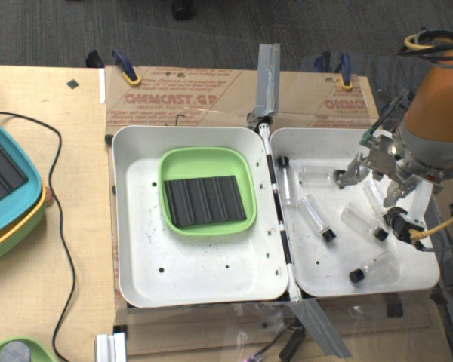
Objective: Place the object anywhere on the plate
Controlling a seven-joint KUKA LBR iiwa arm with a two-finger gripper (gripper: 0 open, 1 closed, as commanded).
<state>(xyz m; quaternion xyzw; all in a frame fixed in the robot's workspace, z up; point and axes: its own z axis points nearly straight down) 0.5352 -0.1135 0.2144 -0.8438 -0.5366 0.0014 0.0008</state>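
A green square plate point(243, 164) with a dark ribbed insert point(206, 200) sits in the left white bin point(136, 240). Several clear plastic tubes with black caps lie in the right bin point(415, 277): one along the left wall point(285, 187), one near the middle point(315, 217), one to its right point(360, 219), and one at the front point(374, 268). My gripper point(374, 173) hangs over the right bin's far right part, above the tubes. The wrist hides what is right under it.
A metal divider point(268, 74) stands upright behind the seam between the bins. Cardboard point(181, 89) lies under the bins' back edge, held by clamps. At the far left a teal tray point(15, 179) and a black cable point(60, 202) rest on the wooden bench.
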